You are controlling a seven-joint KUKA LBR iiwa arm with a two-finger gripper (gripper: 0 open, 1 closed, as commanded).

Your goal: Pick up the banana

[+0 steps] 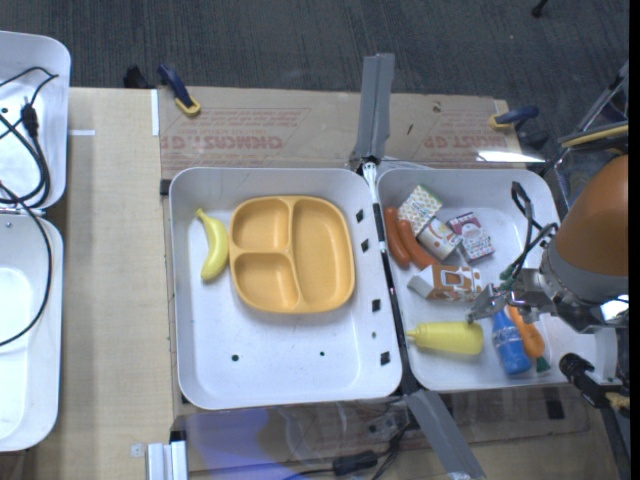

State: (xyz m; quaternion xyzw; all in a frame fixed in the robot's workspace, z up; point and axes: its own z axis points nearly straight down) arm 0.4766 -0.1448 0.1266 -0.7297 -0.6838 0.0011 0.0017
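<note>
Banana, yellow curved plastic (211, 246): lying in left white bin (200, 368), just left of yellow three-compartment plate (293, 252) | grey two-finger gripper (492, 301): over right white bin (440, 376), well apart from banana, near blue bottle (508, 344); finger state cannot tell

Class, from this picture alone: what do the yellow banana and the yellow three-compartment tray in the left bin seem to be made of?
Yellow banana: probably moulded plastic, a toy; its colour is even and unblemished, with a soft sheen. Yellow three-compartment tray: likely smooth, matte plastic; rounded moulded dividers and one uniform colour suggest it.
</note>
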